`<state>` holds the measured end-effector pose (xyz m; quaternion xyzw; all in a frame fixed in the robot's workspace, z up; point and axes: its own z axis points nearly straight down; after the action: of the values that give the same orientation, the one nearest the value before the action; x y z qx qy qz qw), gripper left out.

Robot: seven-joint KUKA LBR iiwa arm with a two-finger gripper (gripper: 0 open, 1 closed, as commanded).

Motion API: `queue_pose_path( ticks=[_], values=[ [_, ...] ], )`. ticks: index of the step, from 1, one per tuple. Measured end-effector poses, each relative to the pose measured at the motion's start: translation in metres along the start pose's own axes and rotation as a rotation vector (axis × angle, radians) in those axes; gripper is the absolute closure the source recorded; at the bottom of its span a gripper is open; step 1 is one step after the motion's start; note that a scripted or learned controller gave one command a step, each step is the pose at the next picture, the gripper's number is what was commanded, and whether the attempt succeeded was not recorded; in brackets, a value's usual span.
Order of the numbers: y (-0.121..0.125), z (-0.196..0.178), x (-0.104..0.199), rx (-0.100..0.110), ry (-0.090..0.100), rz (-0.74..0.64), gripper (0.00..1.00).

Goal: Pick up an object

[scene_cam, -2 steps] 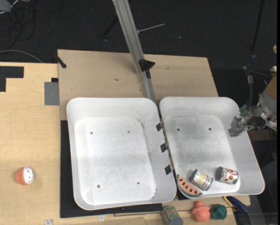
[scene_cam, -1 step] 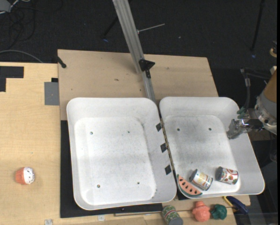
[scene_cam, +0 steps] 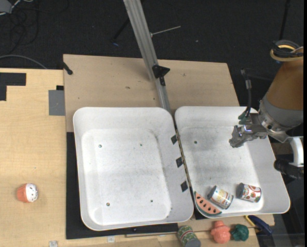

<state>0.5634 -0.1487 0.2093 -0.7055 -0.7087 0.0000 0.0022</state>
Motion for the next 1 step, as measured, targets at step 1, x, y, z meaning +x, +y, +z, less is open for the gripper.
queue_pose_path(
  ticks=[1],
  values=[
    [0.0232, -0.0055, 0.0459, -0.002, -0.001, 0.0, 1.0]
  ],
)
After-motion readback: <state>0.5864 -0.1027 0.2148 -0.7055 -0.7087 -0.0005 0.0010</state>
